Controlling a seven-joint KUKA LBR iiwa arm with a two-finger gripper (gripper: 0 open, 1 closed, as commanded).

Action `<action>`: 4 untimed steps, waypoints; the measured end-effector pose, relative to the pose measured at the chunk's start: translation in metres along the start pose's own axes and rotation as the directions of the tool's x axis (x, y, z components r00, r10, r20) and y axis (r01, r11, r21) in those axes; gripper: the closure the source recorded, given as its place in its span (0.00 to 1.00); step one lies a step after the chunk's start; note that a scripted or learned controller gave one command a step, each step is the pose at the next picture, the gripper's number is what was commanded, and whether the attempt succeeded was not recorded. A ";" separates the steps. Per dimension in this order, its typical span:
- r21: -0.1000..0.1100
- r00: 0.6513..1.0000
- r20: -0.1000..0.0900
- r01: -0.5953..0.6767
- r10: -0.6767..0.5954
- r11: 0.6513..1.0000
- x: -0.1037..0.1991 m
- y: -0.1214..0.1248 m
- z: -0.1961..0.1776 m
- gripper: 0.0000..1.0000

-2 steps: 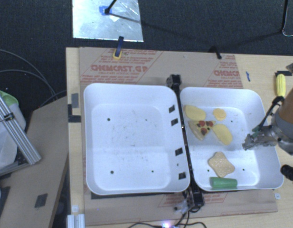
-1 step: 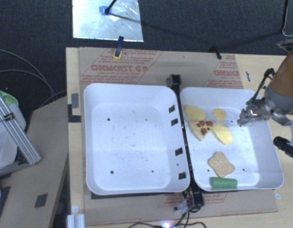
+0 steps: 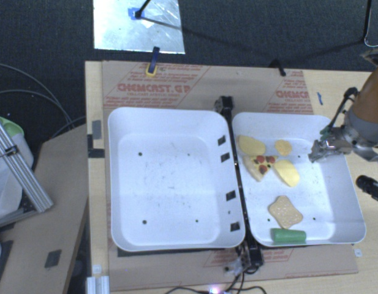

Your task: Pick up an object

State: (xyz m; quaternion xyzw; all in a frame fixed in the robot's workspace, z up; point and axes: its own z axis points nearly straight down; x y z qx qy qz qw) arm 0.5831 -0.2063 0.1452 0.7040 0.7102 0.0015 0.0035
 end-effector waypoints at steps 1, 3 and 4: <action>-0.003 1.000 0.001 0.004 -0.004 1.000 0.000 0.001 -0.011 1.00; 0.008 1.000 -0.007 0.003 -0.003 1.000 0.175 -0.096 -0.067 1.00; -0.012 1.000 -0.005 0.001 -0.001 1.000 0.201 -0.091 -0.215 1.00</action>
